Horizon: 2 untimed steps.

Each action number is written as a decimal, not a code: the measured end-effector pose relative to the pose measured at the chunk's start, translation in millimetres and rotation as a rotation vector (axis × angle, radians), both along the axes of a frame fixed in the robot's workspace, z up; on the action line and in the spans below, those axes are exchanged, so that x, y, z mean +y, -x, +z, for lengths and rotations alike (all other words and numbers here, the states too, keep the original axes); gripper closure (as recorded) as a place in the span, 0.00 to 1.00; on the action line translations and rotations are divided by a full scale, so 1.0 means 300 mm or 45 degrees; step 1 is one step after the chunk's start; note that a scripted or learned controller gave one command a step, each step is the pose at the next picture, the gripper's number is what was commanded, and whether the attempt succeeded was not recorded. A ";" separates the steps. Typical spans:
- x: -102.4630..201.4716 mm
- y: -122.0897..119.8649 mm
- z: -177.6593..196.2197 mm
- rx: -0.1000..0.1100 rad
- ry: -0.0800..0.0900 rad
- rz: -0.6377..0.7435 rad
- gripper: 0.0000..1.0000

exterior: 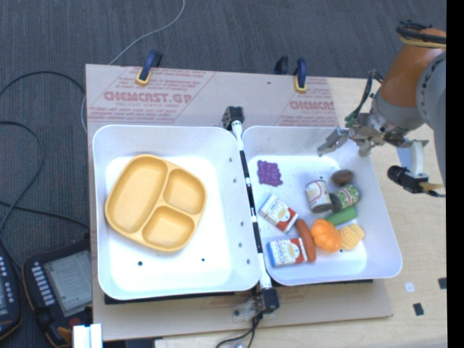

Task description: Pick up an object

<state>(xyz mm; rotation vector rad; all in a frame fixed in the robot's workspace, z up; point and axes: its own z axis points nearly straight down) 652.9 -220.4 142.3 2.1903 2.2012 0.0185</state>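
The tool (339, 141) hangs over the far edge of the right bin (380, 263), at about one o'clock from that bin's middle. Its two fingers are spread apart and nothing lies between them. The things to pick from lie in a cluster toward five and six o'clock from the tool: a brown ball (342, 177) is nearest, then a small can (316, 196) and a green jar (348, 195) just beside it. Further toward the near rim are a carton (278, 213), an orange fruit (325, 235) and a second carton (286, 251). A bunch of purple grapes (269, 172) sits apart at eight o'clock from the tool. The left bin (116, 281) carries a yellow divided plate (156, 202). I judge the brown ball the shortest reach: a short move toward the near side, then down.
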 end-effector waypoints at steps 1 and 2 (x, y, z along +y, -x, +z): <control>0.000 0.000 0.000 0.000 0.000 0.000 0.00; 0.001 0.000 -0.001 0.000 0.000 0.001 0.00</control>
